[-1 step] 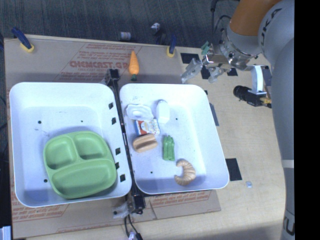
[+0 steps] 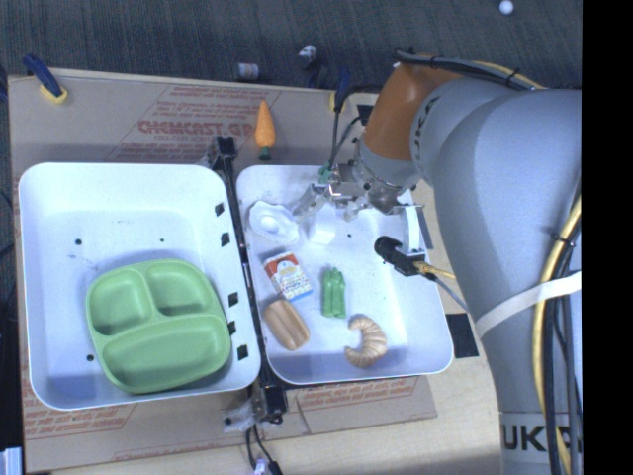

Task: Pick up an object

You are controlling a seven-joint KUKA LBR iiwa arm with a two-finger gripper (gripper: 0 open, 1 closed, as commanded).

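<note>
Fried egg toy (image 2: 269, 221), lying at the far left of the right bin (image 2: 435, 339), is found just left of the hand (image 2: 331, 194), whose grip state cannot be told.

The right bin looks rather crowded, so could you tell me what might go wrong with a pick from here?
The gripper sits near the bin's far end beside the white object, which is pale against the white bin and may be hard to grasp cleanly. The small carton, green item, bread roll and croissant lie close together, so closing on one could nudge a neighbour.
</note>
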